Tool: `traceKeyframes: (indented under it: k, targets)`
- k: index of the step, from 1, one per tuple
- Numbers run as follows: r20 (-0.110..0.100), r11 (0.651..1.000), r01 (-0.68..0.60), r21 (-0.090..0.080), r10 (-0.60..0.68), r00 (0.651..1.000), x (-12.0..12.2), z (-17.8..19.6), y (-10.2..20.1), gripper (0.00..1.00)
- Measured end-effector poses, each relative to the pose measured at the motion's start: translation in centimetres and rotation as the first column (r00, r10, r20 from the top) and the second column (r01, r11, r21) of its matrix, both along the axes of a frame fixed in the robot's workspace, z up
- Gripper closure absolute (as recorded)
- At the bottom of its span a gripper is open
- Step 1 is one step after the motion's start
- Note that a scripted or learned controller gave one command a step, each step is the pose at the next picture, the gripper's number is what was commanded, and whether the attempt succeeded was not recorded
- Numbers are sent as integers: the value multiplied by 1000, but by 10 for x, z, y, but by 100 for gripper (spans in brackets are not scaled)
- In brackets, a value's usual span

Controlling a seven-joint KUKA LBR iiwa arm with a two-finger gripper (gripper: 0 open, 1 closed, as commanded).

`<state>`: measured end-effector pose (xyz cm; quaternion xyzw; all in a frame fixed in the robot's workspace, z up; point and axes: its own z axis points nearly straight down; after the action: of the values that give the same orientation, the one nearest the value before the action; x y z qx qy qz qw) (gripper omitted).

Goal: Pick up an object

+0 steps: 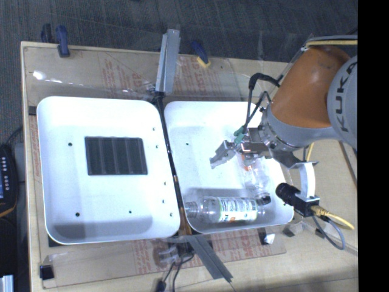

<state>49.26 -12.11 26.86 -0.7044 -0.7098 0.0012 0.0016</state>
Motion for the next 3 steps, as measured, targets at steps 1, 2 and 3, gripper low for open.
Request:
traceKeyframes:
  k: [1,2,3]
  targets:
    - [2,1000,-3,-2,3,1000,27,-8,-64,0]
    - [2,984,-180,-1,180,984,73,-42,-89,0]
    - [5,934,-356,-3,356,934,94,-61,-88,0]
